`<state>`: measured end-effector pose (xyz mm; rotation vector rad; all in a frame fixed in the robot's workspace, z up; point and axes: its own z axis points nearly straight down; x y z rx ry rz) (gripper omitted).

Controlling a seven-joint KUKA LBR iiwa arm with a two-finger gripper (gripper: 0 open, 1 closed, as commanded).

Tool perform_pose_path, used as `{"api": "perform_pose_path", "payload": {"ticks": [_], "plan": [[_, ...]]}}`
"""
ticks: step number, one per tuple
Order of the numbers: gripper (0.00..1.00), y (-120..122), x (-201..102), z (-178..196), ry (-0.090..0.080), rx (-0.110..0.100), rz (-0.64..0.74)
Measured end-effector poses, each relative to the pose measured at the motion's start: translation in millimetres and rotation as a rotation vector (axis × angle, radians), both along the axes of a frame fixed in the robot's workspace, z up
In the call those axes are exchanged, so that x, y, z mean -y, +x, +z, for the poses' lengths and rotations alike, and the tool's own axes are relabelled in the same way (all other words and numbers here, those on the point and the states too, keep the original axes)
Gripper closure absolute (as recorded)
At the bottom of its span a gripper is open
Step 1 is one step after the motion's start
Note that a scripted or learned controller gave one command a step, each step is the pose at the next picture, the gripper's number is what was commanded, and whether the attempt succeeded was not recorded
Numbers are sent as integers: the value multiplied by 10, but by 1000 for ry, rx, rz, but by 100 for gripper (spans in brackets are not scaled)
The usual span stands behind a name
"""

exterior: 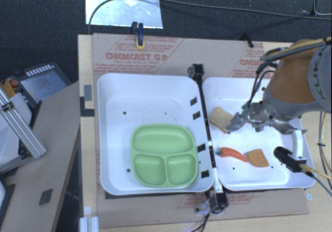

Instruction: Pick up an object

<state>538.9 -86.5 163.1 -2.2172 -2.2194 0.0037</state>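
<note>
My gripper (236,122) hangs low over the middle of the right bin (228,86), reaching in from the right. Its tip sits right beside a pale tan, bread-like piece (219,118) that lies near the bin's left wall; whether they touch is unclear. An orange carrot-like piece with a green end (232,153) lies nearer the front. Just right of it lies a flat orange-brown wedge (257,158). Nothing visibly hangs from the gripper.
A green divided plate (163,155) lies in the front half of the left bin (150,91). A black-clipped divider (202,117) separates the two bins. The arm's orange-banded wrist (293,78) looms over the right bin's far right corner.
</note>
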Motion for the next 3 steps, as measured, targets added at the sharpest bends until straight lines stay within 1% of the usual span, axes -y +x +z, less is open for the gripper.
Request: {"api": "perform_pose_path", "payload": {"ticks": [1, 2, 3], "plan": [[0, -61, 81, -554, 0, 0, -1], [100, -41, 80, -419, -2, 8, 1], [100, 8, 99, 85, -3, 12, 3]]}}
